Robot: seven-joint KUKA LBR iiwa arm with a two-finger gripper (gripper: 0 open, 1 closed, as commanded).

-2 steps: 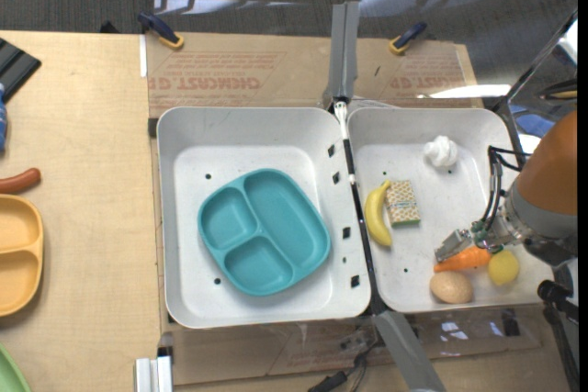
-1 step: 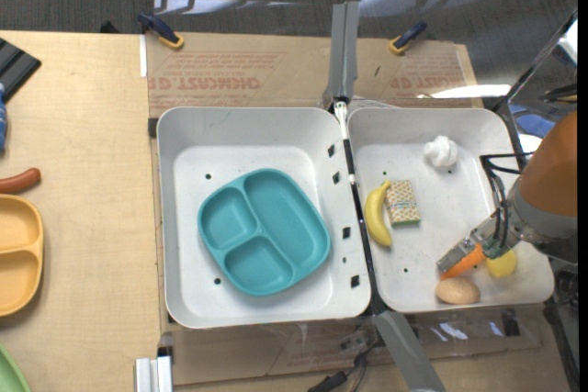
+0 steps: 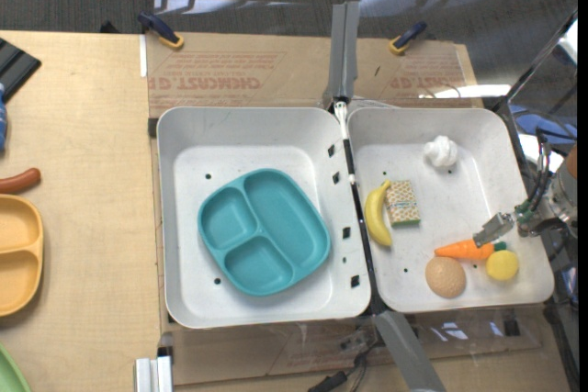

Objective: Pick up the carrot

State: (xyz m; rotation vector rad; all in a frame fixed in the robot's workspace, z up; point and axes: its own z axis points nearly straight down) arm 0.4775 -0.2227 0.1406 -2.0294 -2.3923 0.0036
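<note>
Carrot (image 3: 464,250) lies touching the end effector (image 3: 497,229) tip.

My counter (image 3: 83,124) is pale wood on the left, with brown cardboard (image 3: 276,69) laid over its middle. On the cardboard sit two white bins side by side, the left bin (image 3: 184,225) touching the right bin (image 3: 404,128). A yellow-orange tray (image 3: 18,257) and a sausage-like piece (image 3: 20,180) lie at the counter's left edge.

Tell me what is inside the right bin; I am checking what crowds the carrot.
The right bin holds the carrot, a banana, a sponge, a white crumpled lump, a tan ball and a lemon. The gripper covers the carrot's leafy end.
</note>
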